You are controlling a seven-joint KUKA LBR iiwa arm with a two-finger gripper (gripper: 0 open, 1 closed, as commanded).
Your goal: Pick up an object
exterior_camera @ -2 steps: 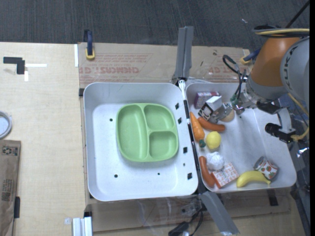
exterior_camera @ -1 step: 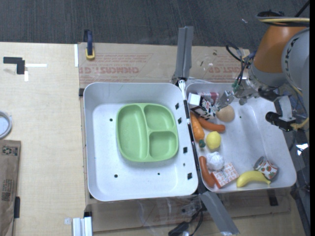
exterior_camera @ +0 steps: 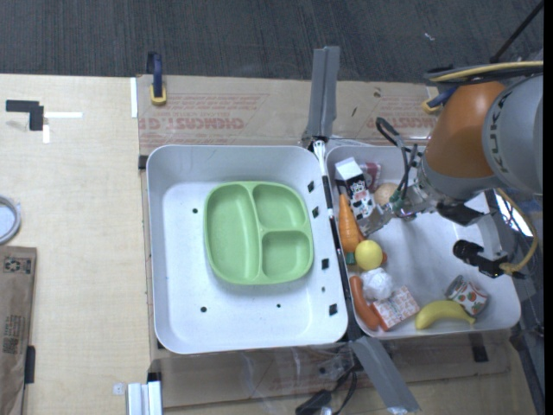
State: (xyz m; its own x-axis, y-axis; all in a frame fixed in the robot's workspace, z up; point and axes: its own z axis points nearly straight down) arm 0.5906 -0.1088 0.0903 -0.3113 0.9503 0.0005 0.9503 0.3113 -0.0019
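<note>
Reaching in from the right with the grey arm (exterior_camera: 518, 137) and its glossy orange band (exterior_camera: 462, 137), with the tool (exterior_camera: 378, 219) set low over the far left part of the right bin (exterior_camera: 423, 258). Cannot tell whether open or closed, nor whether gripping anything.

Crowding the tool on its left: a small boxy carton (exterior_camera: 352, 184), white with black patches, close to the bin's left wall, and a smooth tapered orange carrot (exterior_camera: 347, 223) lying along that same wall, just beside the carton. Nearer along the wall, touching the carrot's end, a round yellow lemon (exterior_camera: 369, 254); then a crumpled white lump (exterior_camera: 376, 282); then a flat red-and-white packet (exterior_camera: 396, 308) resting against a long red piece (exterior_camera: 363, 305). Well apart from the tool, in the near right corner, a curved yellow banana (exterior_camera: 443, 315) and just beside it a small printed box (exterior_camera: 467, 296).

Sitting side by side with the left bin (exterior_camera: 155, 232), shallow, white, smooth-walled, bearing a matte green plate (exterior_camera: 259, 232) with three compartments and rounded corners. Resting on a pale wooden worktop (exterior_camera: 69, 188), with brown printed cardboard (exterior_camera: 225, 111) under the far edge and a blue clamp (exterior_camera: 155, 76) at its corner.
</note>
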